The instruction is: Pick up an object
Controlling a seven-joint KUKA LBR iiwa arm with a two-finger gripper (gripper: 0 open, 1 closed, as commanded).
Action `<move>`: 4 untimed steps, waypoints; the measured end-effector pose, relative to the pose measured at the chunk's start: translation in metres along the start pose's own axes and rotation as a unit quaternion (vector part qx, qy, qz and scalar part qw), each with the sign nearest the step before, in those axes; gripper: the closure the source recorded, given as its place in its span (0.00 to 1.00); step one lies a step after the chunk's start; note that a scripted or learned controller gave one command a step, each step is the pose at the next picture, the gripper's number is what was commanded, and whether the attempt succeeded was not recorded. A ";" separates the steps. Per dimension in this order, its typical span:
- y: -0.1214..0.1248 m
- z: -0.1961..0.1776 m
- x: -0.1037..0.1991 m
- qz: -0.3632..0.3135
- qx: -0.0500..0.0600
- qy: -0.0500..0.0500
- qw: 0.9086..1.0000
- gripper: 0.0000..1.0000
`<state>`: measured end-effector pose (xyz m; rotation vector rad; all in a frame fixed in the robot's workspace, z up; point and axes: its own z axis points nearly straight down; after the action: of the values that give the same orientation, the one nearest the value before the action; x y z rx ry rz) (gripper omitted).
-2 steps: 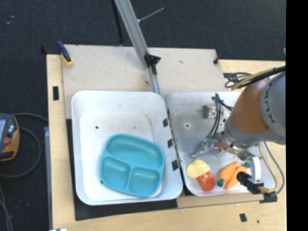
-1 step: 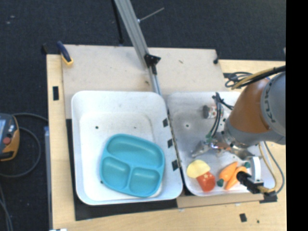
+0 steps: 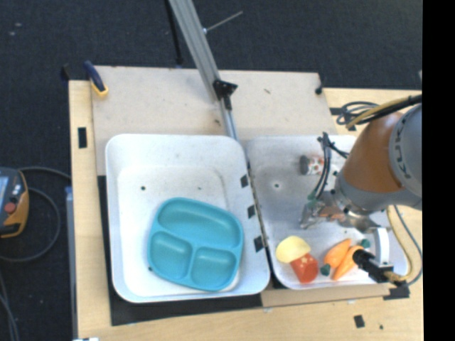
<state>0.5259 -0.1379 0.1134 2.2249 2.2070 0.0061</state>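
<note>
Down in the near end of the right bin (image 3: 281, 163) sits a little cluster of toy food. There's a pale yellow rounded piece (image 3: 292, 248), smooth and lemon-like, touching a red chunk (image 3: 306, 268) just nearer the camera. To their right lies an orange carrot-shaped piece (image 3: 341, 257), tapered, with a small green bit at its left end.

The arm (image 3: 380, 163), grey with a broad orange band, reaches in from the right and hangs over the right bin. Its tool (image 3: 321, 215) sits low over the bin floor, just beyond the yellow piece and the carrot, among dark cables; whether it is spread or pressed together, I cannot tell from here, and nothing is visibly pinched.

Over in the left bin (image 3: 128, 162) rests a teal divided plate (image 3: 195, 242), glossy plastic with three compartments and rounded corners.

Both bins are shallow, white and speckled, lying side by side on a pale wooden surface (image 3: 156, 98). A grey metal pole (image 3: 195, 38) slants across the far side. Dark carpet (image 3: 43, 27) surrounds the surface, with a cable looping at left.
</note>
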 end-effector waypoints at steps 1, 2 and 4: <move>0.004 -0.065 -0.002 -0.005 0.000 0.000 1.000 1.00; 0.006 -0.119 -0.004 -0.006 0.000 0.000 1.000 1.00; 0.023 -0.117 0.106 -0.008 0.004 0.002 1.000 1.00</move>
<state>0.5485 -0.0315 0.2301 2.2133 2.2298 0.0018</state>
